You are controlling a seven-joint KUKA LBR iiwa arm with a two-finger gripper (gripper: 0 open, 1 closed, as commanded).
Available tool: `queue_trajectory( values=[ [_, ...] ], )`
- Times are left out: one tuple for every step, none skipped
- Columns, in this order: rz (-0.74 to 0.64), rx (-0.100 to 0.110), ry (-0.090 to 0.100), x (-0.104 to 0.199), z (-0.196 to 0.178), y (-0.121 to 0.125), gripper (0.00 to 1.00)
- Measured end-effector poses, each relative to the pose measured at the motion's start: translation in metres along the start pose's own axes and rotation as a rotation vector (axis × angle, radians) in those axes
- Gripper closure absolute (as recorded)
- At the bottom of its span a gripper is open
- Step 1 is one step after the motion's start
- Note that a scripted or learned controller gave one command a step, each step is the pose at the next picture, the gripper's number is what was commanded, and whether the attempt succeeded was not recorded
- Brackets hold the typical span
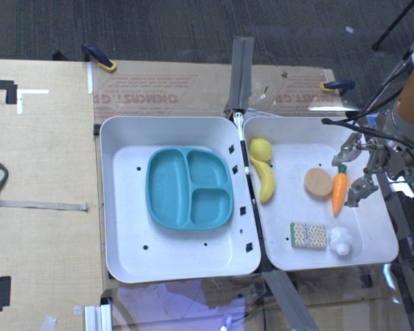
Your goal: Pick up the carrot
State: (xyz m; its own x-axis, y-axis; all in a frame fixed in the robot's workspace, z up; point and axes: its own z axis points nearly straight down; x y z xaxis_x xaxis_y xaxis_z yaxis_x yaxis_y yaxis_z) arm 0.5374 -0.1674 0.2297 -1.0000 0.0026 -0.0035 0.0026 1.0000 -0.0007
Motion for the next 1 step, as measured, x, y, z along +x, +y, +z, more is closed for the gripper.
queue_trajectory(
  values=[
    [0.054, 0.004, -0.012, -0.0163, 0.1219, -0.0231, 0.00]
  ],
)
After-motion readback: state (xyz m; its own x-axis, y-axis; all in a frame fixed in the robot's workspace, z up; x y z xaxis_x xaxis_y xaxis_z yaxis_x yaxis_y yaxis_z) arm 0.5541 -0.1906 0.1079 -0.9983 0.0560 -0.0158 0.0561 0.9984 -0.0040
